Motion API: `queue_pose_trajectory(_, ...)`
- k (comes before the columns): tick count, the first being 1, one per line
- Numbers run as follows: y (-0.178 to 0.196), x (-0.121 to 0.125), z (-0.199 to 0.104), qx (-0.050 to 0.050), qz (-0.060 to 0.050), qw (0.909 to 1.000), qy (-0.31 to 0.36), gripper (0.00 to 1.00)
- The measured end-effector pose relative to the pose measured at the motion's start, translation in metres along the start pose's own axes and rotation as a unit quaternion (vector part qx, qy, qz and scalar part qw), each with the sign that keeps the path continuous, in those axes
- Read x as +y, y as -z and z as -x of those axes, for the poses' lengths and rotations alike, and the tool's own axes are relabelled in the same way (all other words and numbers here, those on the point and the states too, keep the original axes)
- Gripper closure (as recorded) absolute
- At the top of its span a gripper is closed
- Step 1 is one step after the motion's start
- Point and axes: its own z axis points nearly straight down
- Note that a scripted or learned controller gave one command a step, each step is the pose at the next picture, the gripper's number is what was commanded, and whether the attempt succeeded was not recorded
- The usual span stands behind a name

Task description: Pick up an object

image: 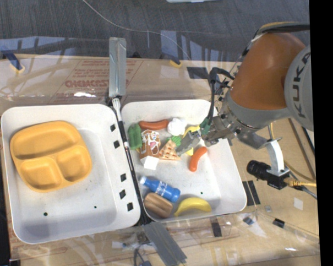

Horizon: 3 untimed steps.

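Camera view puts the gripper [190,141] low over the right bin [230,179], right of centre in the frame, reaching in from the arm [266,78] at the upper right. Whether its claw is apart or together I cannot tell; the tips are lost against the clutter beneath. The nearest candidate seems to be the small orange-red toy sausage [196,157], lying just below and right of the gripper tip, tilted, with bare bin floor on its lower right. To do this step well, I judge the arm should centre over the sausage's middle, span its narrow width, and descend straight, keeping clear of the waffle-patterned wedge [168,151] and green piece [176,140] just to its left. The sausage looks smooth, rounded and slightly curved, so a grip off its middle could let it roll or squirt free. A yellow divided plate [49,155] sits in the left bin [27,221].
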Motion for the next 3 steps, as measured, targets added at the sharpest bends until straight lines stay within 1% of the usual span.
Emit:
queue_pose_trajectory(1,-0.088,-0.035,0.033,0.0,-0.002,0.9975,-0.071,0.0)
queue_pose_trajectory(2,-0.2,-0.036,0.049,0.001,0.001,0.9527,-0.304,0.0)
queue_pose_trajectory(3,-0.201,-0.025,-0.007,0.001,0.001,0.9528,-0.304,0.0)
